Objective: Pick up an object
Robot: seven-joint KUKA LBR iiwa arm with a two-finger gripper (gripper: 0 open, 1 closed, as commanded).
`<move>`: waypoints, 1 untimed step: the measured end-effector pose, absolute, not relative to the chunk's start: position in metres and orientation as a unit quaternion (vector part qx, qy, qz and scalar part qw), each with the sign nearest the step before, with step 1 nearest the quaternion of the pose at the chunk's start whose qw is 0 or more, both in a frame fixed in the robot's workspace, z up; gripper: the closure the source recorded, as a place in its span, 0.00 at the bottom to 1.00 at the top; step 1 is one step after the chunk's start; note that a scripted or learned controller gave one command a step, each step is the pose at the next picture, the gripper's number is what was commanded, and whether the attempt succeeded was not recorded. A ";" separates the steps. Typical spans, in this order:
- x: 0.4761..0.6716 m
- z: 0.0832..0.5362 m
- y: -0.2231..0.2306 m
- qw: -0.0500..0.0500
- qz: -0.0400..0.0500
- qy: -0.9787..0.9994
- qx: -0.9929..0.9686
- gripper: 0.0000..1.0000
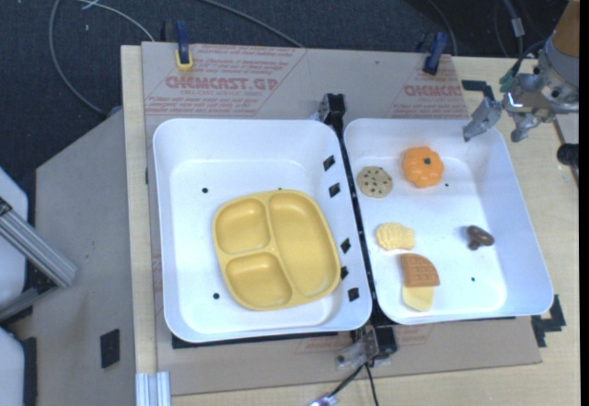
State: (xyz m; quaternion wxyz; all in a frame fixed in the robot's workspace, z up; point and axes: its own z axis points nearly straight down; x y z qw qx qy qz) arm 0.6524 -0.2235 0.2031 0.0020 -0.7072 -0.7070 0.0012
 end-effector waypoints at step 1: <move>0.653 0.158 -0.216 0.003 0.001 -0.707 -0.707 0.00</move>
